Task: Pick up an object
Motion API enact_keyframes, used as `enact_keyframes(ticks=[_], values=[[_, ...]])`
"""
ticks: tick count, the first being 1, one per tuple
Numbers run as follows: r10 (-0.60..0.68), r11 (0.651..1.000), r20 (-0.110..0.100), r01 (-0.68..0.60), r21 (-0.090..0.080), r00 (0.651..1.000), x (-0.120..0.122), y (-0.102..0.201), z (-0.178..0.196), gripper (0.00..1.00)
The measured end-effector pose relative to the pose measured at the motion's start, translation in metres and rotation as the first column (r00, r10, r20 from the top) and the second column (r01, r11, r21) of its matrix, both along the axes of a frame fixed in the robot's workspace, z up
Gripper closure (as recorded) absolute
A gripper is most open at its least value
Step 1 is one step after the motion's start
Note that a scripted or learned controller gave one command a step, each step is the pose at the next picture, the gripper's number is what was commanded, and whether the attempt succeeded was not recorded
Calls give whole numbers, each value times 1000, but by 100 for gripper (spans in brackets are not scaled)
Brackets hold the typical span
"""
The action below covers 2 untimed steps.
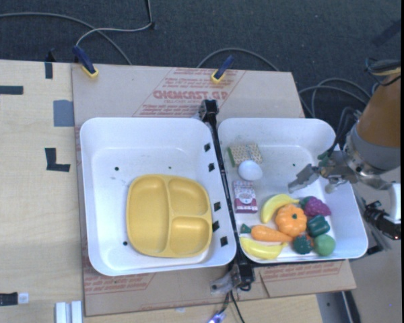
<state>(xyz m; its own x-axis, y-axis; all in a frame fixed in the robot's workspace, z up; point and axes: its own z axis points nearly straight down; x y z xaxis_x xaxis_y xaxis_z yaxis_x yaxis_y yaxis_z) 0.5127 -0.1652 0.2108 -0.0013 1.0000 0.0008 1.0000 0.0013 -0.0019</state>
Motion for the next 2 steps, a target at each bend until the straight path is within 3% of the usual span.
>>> enact_keyframes(ticks=[1,2], values=[[1,1000,-1,-1,0,1000,95,51,-117,0],[-3,1000,1,3,-2,1000,-30,-14,-76,0]])
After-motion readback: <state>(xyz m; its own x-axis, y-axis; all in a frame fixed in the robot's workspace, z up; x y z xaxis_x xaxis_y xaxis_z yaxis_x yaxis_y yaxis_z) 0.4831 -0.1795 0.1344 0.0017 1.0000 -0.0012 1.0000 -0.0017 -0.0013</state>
